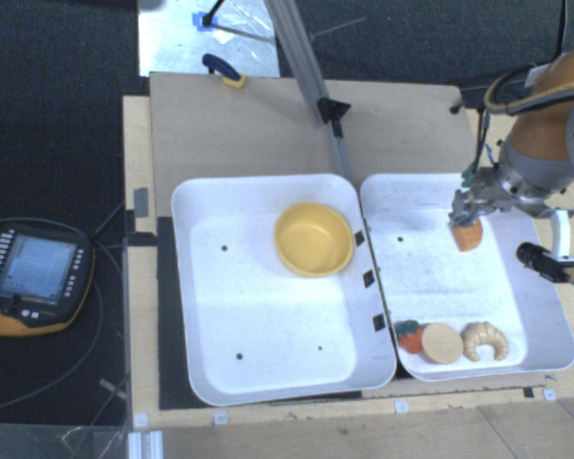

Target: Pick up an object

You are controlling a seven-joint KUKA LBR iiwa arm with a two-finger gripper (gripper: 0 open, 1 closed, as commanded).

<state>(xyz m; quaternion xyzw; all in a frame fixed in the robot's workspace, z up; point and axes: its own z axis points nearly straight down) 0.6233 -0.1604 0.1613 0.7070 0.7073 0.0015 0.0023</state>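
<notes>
Beneath the tool [466, 216], a small orange object [469, 236]

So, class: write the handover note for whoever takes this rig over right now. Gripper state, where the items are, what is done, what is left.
Gripper: over the upper part of the right bin, with a small orange item right under its fingertips. Whether the fingers are closed on it cannot be told from this view.
Left bin: yellow bowl near its upper right.
Right bin, lower edge: a red piece, a round tan disc, a croissant-shaped item, lying in a row.
Done: the arm is at the orange item.
Left: confirm the grasp and the lift; if it slips, try again.
</notes>
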